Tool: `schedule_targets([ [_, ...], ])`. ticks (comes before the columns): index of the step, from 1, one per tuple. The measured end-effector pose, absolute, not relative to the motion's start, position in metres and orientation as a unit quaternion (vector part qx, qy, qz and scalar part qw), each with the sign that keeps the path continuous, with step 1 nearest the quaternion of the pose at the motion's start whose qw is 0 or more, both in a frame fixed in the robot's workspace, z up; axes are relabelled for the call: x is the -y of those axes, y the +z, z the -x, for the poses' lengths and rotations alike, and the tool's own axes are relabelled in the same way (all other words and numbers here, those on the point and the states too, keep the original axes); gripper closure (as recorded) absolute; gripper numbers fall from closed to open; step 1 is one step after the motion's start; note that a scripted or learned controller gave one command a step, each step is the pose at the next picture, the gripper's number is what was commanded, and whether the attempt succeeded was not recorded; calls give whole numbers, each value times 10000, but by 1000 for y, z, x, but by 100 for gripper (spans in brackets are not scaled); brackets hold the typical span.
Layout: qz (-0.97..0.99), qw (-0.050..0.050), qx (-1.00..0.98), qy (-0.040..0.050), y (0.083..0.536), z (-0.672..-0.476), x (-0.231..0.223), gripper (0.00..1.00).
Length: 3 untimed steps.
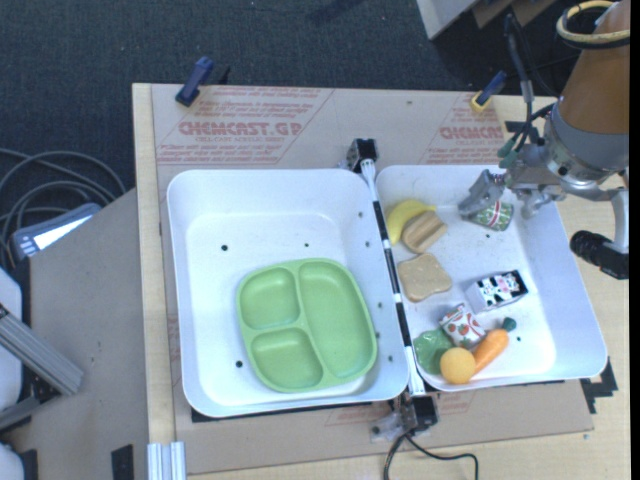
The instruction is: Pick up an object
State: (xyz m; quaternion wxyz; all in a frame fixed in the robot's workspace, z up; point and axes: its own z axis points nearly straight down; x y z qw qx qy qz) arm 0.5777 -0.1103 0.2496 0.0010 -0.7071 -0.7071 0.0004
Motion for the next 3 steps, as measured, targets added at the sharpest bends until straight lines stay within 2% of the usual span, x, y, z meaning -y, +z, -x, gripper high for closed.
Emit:
schedule_targets([
  [1,7069,13,7073,6,184,-587,83,0],
  [2,7074,17,7068,10,93,-599,92,0],
  [3,7073,-2,7069,-3,85,-578,91,0],
])
